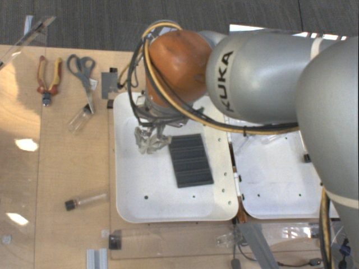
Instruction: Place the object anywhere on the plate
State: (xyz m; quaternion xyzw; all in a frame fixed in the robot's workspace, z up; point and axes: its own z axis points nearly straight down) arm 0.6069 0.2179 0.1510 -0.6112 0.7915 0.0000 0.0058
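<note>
Camera view reads "KUKA" on grey arm [247, 77].

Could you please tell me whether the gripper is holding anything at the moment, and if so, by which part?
It cannot be told: the gripper hangs over the left bin beside the dark ribbed plate, with nothing clearly visible in it.

Robotics lab indicated: grey KUKA arm [263, 77], light wooden bench [56, 167], red-handled pliers [47, 78], grey-handled scissors [83, 74], dark carpet [112, 4].
</note>
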